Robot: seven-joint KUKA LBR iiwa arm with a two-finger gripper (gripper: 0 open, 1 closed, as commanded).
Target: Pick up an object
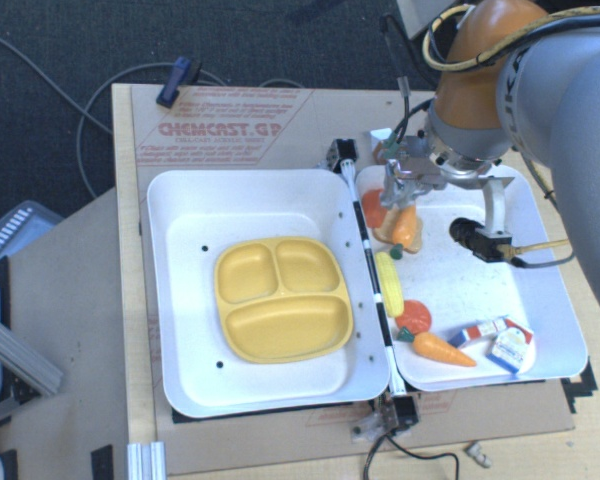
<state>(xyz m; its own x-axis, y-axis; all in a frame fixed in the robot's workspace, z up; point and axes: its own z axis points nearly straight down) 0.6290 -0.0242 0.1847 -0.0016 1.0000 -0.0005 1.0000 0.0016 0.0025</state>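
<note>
The right bin (pixel 550 298) holds several toy foods. An orange piece (pixel 407 228) lies near the bin's left wall with a red piece (pixel 374 211) beside it. My gripper (pixel 404 194) hangs right over the orange piece, its tip touching or nearly touching the top of it. Further toward the front lie a yellow corn cob (pixel 388 281), a red tomato (pixel 414 316), an orange carrot (pixel 443 349) and two small cartons (pixel 495 340).
The left bin (pixel 180 268) bears a yellow divided plate (pixel 280 298). A black fitting with a cable (pixel 480 238) hangs from the arm over the right bin. A blue clip (pixel 177 80) lies on the board behind the bins.
</note>
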